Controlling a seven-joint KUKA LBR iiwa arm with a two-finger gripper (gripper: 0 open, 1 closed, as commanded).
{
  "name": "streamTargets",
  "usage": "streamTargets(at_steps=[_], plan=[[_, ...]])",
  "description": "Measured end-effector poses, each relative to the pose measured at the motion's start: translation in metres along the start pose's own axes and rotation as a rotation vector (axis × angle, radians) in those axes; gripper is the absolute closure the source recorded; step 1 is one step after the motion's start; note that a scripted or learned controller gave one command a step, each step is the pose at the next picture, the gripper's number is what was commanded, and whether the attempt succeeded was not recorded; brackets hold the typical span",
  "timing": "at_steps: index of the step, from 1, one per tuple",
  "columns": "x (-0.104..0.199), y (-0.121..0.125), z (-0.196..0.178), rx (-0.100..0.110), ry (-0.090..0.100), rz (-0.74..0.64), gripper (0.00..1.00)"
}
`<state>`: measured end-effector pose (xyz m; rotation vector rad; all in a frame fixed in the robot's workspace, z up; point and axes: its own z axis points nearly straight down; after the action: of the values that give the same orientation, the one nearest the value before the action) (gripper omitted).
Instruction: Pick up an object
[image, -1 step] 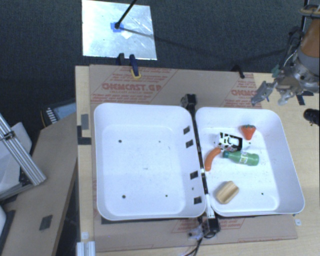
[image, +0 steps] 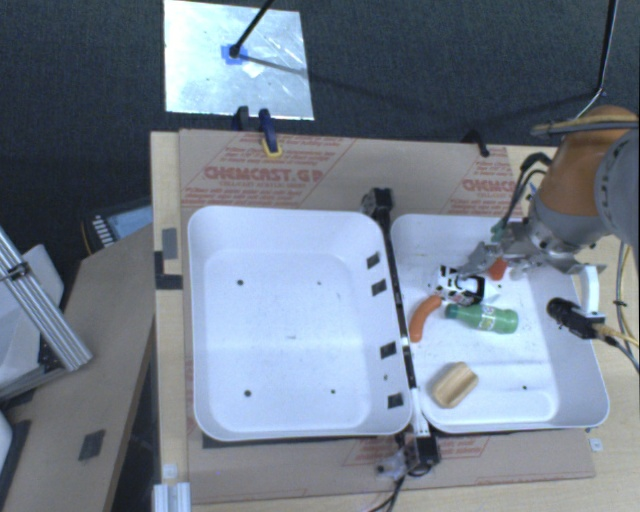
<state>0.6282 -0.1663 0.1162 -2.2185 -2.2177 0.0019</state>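
Observation:
My gripper (image: 497, 252) hangs low over the far part of the right bin (image: 580, 400), with the grey arm and its orange band reaching in from the right. Just under the gripper's tip is a small orange piece (image: 497, 268); whether it is held I cannot tell. A small black-and-white object (image: 460, 287) lies a little to the gripper's left. In front of that lies a green bottle (image: 484, 318) on its side. An orange sausage-shaped object (image: 424, 315) rests by the bin's left wall. A tan block (image: 453, 384) sits near the front.
The left bin (image: 210, 240) stands beside the right one, with a black-clipped divider (image: 392, 300) between them. Both rest on a brown board (image: 300, 165). A shiny sheet (image: 238, 60) lies behind the bench.

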Motion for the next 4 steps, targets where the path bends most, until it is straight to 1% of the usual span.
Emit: streamTargets(at_steps=[1,2,3,4], plan=[[-0.027,-0.045,0.002,-0.021,-0.004,0.002,0.0],[0.003,-0.072,-0.032,-0.007,-0.002,-0.006,0.0],[0.035,-0.082,0.035,-0.001,0.0,-0.005,0.0],[-0.008,-0.07,-0.113,-0.023,-0.011,0.0,0.0]])
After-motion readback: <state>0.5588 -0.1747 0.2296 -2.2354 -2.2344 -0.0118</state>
